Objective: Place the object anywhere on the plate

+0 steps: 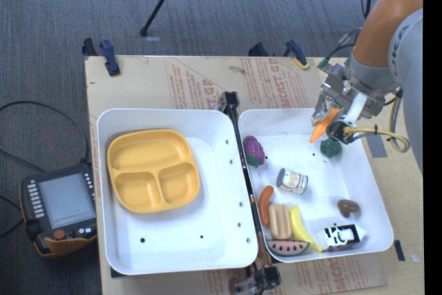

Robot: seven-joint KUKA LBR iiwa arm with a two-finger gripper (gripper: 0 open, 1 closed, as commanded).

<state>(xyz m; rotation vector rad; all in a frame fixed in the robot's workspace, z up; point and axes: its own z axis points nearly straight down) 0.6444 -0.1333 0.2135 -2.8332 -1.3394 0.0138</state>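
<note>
A yellow three-compartment plate (148, 148) lies in the left white bin (173, 245). My gripper (331, 117) hangs over the far right corner of the right bin (359, 176). A small orange toy carrot (319, 130) sits slanted between its fingers, tip pointing down and left, just above the bin floor. The gripper looks shut on the carrot. A dark green lump (331, 147) lies just beneath the gripper; I cannot tell whether it belongs to the carrot.
The right bin also holds purple grapes (253, 150), a small can (293, 181), a sausage (266, 202), a hot dog bun (280, 221), a banana (301, 226), a watermelon slice (288, 246), a brown piece (348, 206) and a black-and-white item (342, 235). A pendant (61, 207) lies left of the bench.
</note>
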